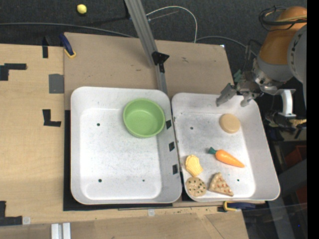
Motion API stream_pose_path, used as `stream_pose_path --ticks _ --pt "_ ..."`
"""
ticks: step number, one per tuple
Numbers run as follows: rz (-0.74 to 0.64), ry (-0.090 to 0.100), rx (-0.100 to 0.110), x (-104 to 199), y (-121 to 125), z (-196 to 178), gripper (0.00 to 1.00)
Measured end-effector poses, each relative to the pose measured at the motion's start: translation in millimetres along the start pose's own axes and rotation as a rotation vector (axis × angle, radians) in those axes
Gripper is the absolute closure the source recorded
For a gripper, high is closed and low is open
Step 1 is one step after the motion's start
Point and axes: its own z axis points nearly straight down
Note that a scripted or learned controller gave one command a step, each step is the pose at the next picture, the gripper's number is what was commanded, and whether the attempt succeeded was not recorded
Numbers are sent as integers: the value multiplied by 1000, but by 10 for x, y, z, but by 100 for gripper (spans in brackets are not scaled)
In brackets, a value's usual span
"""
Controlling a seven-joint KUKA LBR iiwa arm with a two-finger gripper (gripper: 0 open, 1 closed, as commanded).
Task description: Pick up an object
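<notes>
The right bin (pixel 249 183) holds several toy foods: a round tan bun (pixel 230 123), an orange carrot (pixel 228 157) with a green top, a yellow piece (pixel 194 165), a chocolate-chip cookie (pixel 196 186) and a pizza slice (pixel 220 184). My gripper (pixel 233 98) hangs over the bin's upper right corner, above and just beyond the bun. Its two fingers are spread apart with nothing between them.
A green bowl (pixel 144 117) sits in the left bin (pixel 99 173) near its upper right corner. A grey pole (pixel 143 26) slants across the back of the bench. A small yellow ball (pixel 81 8) lies on the dark floor at the far left.
</notes>
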Motion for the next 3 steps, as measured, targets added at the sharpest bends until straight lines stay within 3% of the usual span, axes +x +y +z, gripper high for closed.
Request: stream_pose_path --ticks 2,3 --pt "-1 -5 -11 72 87 980 0" --pt "-3 -4 -15 86 103 843 100"
